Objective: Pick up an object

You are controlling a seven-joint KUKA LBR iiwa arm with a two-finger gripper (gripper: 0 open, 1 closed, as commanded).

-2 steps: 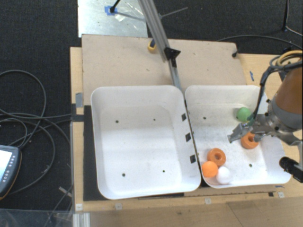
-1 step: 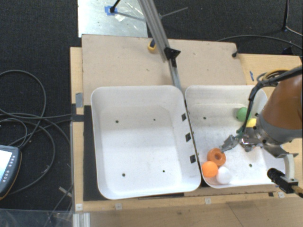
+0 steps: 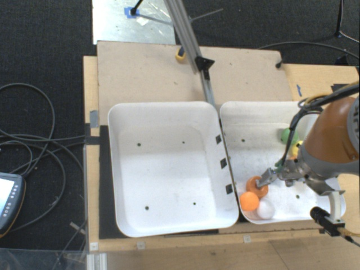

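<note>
Objects for picking lie clustered in the near corner of the right bin (image 3: pixel 247 122), close to the wall it shares with the left bin (image 3: pixel 169 167). An orange ball (image 3: pixel 250 201) sits nearest that wall, round and plain, and a white ball (image 3: pixel 265 210) lies just beside it, toward the bin's front rim. Behind the orange ball an orange ring-shaped piece (image 3: pixel 256 184) lies partly under the gripper (image 3: pixel 264 180), whose tip is down at that piece. Whether the tool is released or clenched cannot be told from this view, and nothing is plainly seen between its tips. Farther back in the right bin a green object (image 3: pixel 286 134) shows beside the arm (image 3: pixel 332 139), partly hidden by dark cables looping over the orange band.

No brand, label or writing can be read anywhere. The left bin shows a few small dark dots on its floor. Three small black clips (image 3: pixel 223 163) sit along the seam between the bins. A grey metal pole (image 3: pixel 185 30) slants from the top of the view down to the bins' back edge. On the dark floor to the left lie black cables (image 3: pixel 34 145) and the corner of a handheld pendant (image 3: pixel 8 198) with a lit screen
</note>
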